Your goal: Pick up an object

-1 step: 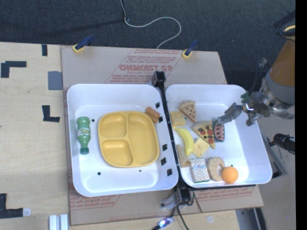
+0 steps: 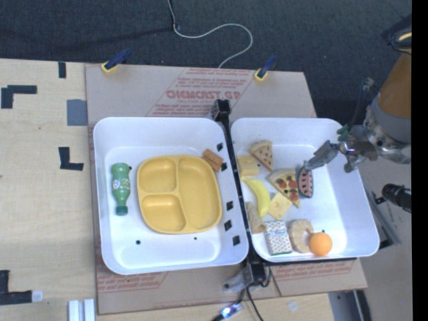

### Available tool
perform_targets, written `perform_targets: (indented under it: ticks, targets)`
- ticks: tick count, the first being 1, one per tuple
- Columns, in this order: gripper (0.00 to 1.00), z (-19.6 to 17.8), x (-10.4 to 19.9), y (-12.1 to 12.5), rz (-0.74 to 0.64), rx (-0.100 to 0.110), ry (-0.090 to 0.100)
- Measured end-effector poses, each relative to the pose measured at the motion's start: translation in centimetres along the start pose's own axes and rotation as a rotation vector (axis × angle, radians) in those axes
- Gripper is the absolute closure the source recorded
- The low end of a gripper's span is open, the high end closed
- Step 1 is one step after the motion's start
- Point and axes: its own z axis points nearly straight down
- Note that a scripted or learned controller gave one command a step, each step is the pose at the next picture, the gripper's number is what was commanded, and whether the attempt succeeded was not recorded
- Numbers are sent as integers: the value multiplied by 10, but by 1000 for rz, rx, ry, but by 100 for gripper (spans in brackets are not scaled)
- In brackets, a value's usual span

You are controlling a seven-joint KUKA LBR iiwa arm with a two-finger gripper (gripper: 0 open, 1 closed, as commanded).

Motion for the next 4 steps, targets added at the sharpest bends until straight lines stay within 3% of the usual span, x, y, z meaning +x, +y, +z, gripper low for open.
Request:
perform_targets:
  ticks: [1,3,4]
  targets:
    - [0,60,-2,7,0,5,0]
    - [0,176,1,-2,0,6,3]
    - [100,161,0,1,-1,-4,1]
